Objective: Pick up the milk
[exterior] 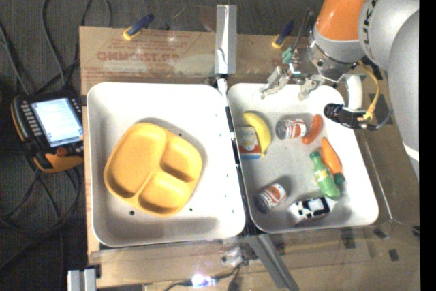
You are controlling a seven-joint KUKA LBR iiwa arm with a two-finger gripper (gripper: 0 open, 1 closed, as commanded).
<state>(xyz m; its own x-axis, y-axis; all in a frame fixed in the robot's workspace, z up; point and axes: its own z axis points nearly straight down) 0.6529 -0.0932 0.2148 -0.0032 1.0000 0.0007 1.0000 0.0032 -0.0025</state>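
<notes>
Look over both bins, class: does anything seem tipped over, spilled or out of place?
No spills. In the right bin, both cans and the green bottle lie on their sides. The milk carton rests against the left wall beside the banana.

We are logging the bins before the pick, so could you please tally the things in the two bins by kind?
Yellow tray: 1
Banana: 1
Milk carton: 1
Cans: 2
Hot dog: 1
Carrot: 1
Green bottle: 1
Black and white toy: 1
Total: 9
</notes>
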